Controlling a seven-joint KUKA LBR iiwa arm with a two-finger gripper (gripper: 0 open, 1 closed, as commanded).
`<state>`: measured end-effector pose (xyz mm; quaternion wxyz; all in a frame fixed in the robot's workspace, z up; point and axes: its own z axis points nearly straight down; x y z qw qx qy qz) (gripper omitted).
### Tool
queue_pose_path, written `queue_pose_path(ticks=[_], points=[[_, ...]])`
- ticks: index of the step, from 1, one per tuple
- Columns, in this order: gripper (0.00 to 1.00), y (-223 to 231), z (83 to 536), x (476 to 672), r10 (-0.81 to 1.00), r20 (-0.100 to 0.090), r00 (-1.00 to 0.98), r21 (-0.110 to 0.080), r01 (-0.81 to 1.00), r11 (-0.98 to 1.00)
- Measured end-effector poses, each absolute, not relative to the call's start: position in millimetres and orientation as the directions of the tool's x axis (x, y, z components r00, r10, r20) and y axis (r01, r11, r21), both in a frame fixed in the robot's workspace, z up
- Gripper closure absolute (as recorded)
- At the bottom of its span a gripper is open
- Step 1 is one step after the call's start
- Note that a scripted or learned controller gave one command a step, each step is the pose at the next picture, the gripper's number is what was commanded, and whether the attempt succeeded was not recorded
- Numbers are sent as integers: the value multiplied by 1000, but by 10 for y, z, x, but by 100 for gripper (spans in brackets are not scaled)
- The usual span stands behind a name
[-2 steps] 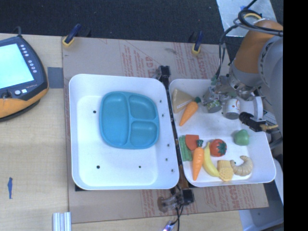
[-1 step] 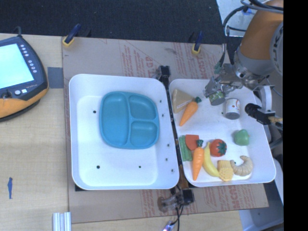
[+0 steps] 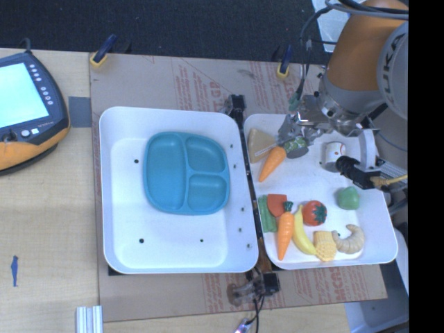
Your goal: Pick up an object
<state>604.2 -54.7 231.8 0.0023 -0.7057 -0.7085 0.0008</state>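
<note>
On the left of the bench (image 3: 55, 207) sits the left bin (image 3: 125, 248), holding a blue divided plate (image 3: 186, 172) and no toy food, so nothing there is in play for this pick. Just past the rim that the two bins share, the right bin (image 3: 378, 245) carries everything graspable.

The nearest candidate is the upper carrot (image 3: 271, 164), lying in the bin's far-left part — its long axis runs on a diagonal, pointed end low and left, green leafy end (image 3: 294, 145) high and right. That leafy end lies right at the tips of the jaws (image 3: 297, 132), which hang at the top of this bin, so the carrot's body stretches away from them down and to the left. Whether they are apart or closed I cannot tell from this slanted angle, nor whether they already pinch the greens. In my judgement a grasp here turns on closing across the diagonal rather than along it.

Further right and nearer the front edge lie a second carrot (image 3: 284, 234), a banana (image 3: 301, 234), a tomato (image 3: 313, 212), a shrimp (image 3: 351, 238) and a green piece (image 3: 348, 198) — all well apart from the jaws.
</note>
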Motion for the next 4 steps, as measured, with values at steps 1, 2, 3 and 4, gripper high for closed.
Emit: queue_pose_path(ticks=[1,2,3,4], points=[[100,-203,2441,5538,1000,0,-6,-5,1000,6],[100,272,2734,5316,1000,0,-5,-3,1000,5],[100,466,2798,4904,1000,0,-6,-5,1000,6],[100,838,2783,4762,1000,-1,-7,-6,1000,7]])
